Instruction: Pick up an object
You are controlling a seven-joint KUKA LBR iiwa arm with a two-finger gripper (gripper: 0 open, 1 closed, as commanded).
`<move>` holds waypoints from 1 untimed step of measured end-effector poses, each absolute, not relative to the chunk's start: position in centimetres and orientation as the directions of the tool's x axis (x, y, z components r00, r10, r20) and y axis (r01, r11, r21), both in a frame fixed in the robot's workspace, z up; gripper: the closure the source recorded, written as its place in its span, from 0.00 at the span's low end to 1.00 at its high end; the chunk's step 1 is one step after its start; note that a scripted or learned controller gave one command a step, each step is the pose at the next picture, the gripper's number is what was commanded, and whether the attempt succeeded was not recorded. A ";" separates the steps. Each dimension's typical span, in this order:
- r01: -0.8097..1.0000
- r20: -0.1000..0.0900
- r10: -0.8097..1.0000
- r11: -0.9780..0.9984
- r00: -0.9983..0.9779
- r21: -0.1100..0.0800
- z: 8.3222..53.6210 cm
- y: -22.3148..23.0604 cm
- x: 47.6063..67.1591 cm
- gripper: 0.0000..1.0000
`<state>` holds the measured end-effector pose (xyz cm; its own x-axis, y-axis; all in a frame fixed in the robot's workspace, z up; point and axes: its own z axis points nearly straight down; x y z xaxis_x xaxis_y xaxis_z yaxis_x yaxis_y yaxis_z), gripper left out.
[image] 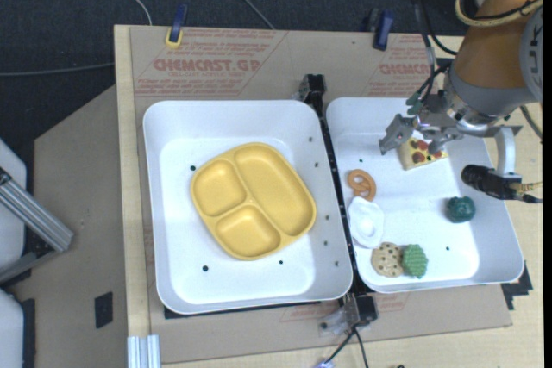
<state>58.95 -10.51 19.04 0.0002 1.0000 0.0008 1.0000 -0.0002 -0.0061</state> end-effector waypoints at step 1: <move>1.000 0.002 1.000 -0.001 0.001 -0.008 13.0 -10.5 58.0 0.00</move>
<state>58.02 -10.48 13.01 0.0011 1.0000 0.0018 1.0000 -0.0011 -0.0079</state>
